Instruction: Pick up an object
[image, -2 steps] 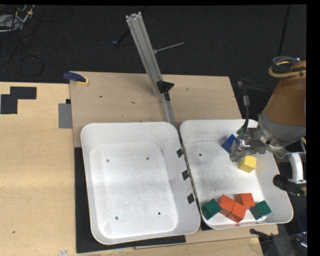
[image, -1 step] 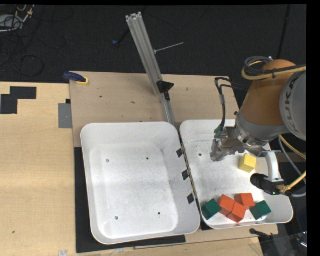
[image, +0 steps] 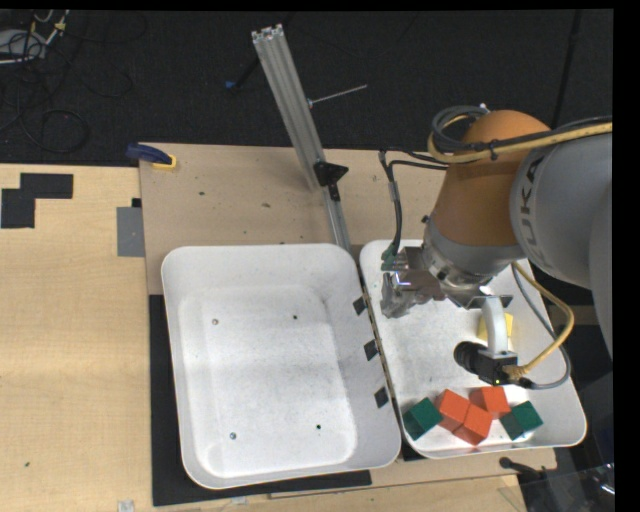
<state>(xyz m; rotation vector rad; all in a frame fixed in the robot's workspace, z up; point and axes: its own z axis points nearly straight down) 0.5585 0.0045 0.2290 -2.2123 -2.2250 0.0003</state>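
Note:
My gripper (image: 398, 288) hangs low over the upper left part of the right bin (image: 430, 335), close to its left wall, under the grey and orange wrist. Several blocks lie clustered at the bin's near end: two orange blocks (image: 472, 412) touching each other, a green block (image: 423, 416) on their left and another green block (image: 521, 419) on their right. A pale yellow object (image: 496, 325) sits at the right, partly hidden by the arm's cable. The gripper is well apart from the cluster, and I see nothing held in it.
The left bin (image: 265, 360) lies beside the right one, with black clips along the shared edge. A slanted aluminium bar (image: 298, 120) rises behind the bins. A black and yellow cable (image: 540, 350) loops over the right bin's right side.

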